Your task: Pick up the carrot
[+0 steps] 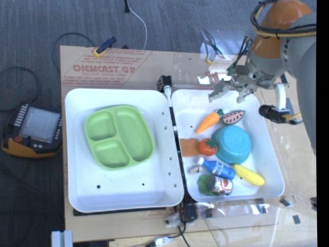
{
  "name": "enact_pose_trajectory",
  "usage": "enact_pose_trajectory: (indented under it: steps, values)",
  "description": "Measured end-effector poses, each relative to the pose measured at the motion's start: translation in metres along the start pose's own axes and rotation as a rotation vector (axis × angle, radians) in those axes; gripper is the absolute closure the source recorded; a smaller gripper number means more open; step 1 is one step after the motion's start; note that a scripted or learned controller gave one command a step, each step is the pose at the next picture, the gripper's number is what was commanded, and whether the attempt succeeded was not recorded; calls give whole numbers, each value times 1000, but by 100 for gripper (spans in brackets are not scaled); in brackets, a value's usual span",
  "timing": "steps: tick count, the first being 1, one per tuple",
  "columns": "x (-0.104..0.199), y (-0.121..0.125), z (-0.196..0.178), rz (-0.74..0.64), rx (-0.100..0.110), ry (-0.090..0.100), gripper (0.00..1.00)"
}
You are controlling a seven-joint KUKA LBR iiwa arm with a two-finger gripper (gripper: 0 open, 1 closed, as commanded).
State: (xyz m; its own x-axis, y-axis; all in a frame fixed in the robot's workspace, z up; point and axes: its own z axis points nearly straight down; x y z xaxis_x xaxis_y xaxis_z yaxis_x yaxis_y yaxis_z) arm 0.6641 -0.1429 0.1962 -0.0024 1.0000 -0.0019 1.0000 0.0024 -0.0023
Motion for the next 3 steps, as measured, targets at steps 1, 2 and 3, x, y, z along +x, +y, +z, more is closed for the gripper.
enact_pose_trajectory:
  steps: [1, 2, 3]
  values:
    - [-16, 5, 100, 7, -6, -3, 0]
    - [-16, 5, 92, 5, -4, -6, 100]
    - [77, -23, -8, 171, -9, 2, 100]
